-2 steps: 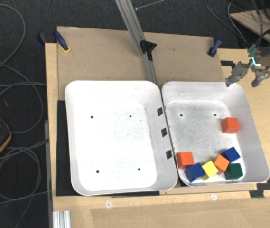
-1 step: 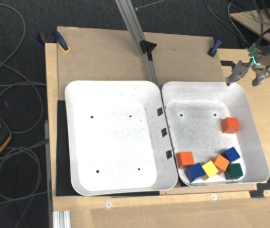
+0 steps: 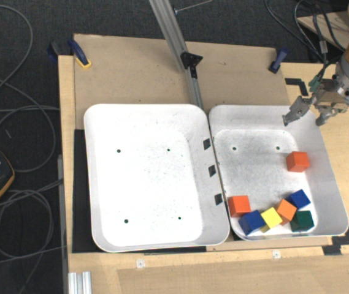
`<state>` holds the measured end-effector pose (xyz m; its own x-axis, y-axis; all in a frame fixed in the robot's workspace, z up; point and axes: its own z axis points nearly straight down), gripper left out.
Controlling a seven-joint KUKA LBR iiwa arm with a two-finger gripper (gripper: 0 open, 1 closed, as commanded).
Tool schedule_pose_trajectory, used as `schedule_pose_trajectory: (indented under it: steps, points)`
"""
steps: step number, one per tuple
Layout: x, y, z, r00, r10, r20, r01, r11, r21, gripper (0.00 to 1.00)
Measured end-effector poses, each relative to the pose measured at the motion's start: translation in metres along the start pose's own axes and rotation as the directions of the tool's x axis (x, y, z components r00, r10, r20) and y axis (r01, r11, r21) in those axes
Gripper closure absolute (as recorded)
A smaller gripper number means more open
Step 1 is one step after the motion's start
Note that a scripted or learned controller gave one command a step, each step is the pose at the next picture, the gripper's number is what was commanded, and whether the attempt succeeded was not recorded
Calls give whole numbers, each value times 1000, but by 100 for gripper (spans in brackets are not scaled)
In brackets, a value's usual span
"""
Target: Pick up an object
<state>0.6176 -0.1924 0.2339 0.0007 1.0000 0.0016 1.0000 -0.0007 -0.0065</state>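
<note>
My gripper (image 3: 310,114) hangs over the far right rim of the right bin (image 3: 254,118), open, its two fingers spread with nothing between them. An orange cube (image 3: 297,162) lies alone in the bin below and slightly left of the gripper. Along the bin's near edge sit another orange cube (image 3: 240,204), a blue cube (image 3: 252,221), a yellow cube (image 3: 271,217), an orange cube (image 3: 286,210), a blue cube (image 3: 299,198) and a dark green cube (image 3: 302,220), bunched together.
The left bin (image 3: 143,176) sits beside the right one, with small black clips (image 3: 211,170) between them. A slanted metal pole (image 3: 173,35) rises at the back. Blue clamps (image 3: 80,54) grip the board's far corners. Cables lie on the floor at left.
</note>
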Motion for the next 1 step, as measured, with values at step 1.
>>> schedule_pose_trajectory:
  steps: [1]
  points:
    - [-9, 2, 49, 1000, 0, 0, 0, 1000, -1, 0]
